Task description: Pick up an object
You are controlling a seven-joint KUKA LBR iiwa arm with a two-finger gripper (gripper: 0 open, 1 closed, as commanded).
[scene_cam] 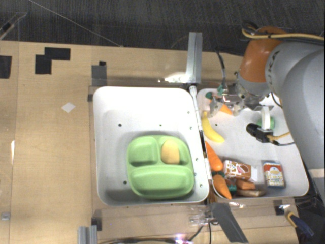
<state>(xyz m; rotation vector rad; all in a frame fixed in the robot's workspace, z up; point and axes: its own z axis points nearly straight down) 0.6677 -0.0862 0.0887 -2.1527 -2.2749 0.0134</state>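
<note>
Right bin (299, 179): banana (210, 130), carrots (215, 161), packets. Left bin (109, 136): green tray (152, 179). Pincer (222, 105) low at right bin's far corner beside banana; grip state cannot be told. Nothing lifted; pick pending.

1. The tabletop (45, 151) is showing pale, matt wood grain.
2. The two bins (147, 111) are looking like smooth white plastic with a soft sheen.
3. Left of the hand (222, 104), the green tray (157, 179) is appearing as glossy plastic.
4. The banana (210, 131) below the hand is gleaming, plastic-like.
</note>
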